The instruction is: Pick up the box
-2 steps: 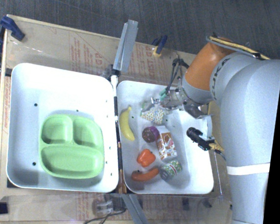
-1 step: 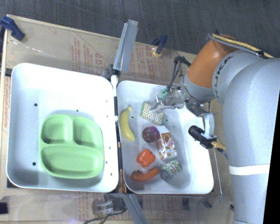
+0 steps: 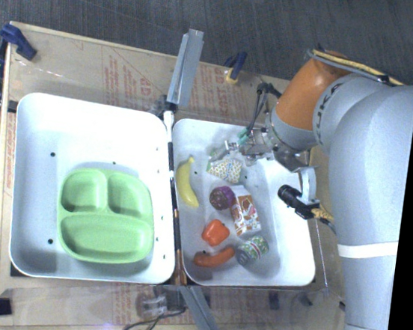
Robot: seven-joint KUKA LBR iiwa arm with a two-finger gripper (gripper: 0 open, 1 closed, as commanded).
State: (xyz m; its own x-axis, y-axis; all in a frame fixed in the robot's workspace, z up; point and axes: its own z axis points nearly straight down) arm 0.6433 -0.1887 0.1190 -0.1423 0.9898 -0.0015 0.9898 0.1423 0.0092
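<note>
White bins sit side by side on your worktop (image 3: 91,70), and your hand (image 3: 240,147) is over the far end of the right bin (image 3: 295,266).

Your grey arm (image 3: 357,165) with the orange band reaches in from the right. The hand is low over a spotted packet (image 3: 226,169), and you cannot tell if it is apart or together. The box (image 3: 245,215) is red and white with a picture on it; it lies flat in the middle of the right bin, apart from the hand. Just beside it are a purple ball (image 3: 222,197), an orange pepper (image 3: 214,232) and a small can (image 3: 253,250). A yellow banana (image 3: 186,183) lies by the left wall, and a red sausage (image 3: 214,257) lies near the front. The left bin (image 3: 38,123) holds a green tray (image 3: 106,215) with three parts.
</note>
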